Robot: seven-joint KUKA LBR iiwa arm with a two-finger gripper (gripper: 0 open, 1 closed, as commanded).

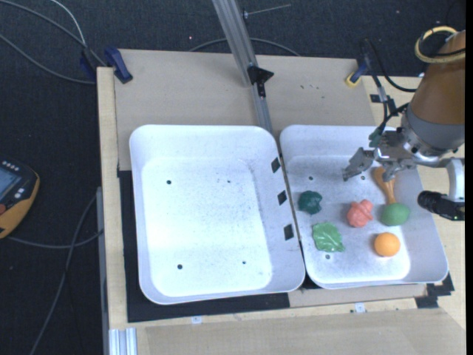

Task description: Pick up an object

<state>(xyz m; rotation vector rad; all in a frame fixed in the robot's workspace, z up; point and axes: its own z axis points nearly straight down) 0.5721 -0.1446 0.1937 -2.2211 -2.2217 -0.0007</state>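
Observation:
The right bin (332, 143) holds several small toys. An orange carrot-shaped piece (386, 186) lies near the bin's right side, with a green ball (395, 214) just below it. A pink lumpy toy (360, 214), an orange ball (386, 244), a light green leafy piece (327, 237) and a dark green piece (310, 201) lie around the bin's lower half. My gripper (377, 166) hangs over the carrot's upper end, open, its fingers spread to either side. Nothing shows held between them.
The left bin (148, 146) sits beside the right one, with black clips (281, 197) along the shared rim. A metal pole (236, 28) slants in from the top. A handheld controller (15, 191) and cables lie off the bench at left.

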